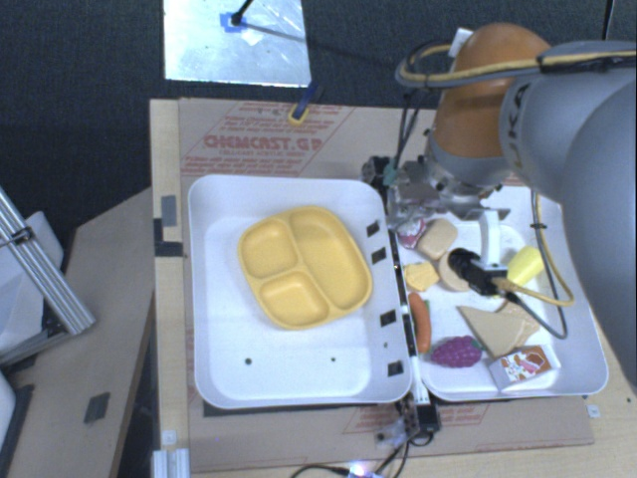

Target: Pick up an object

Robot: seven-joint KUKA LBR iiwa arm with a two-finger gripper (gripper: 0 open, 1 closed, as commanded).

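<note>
Pick not completed: the pincer (423,210) sits low over the right bin (582,361), near the tan block (438,237). Whether it is spread or pinching, I cannot tell; nothing appears lifted.

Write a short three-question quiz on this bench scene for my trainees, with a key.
1. True or false: the yellow tray lies in the left bin.
2. Which lies nearest the camera in the right bin? A the carrot; B the purple grapes; C the small carton.
3. Fill in: the tray has ___ compartments.

Key: 1 true; 2 C; 3 three.
</note>
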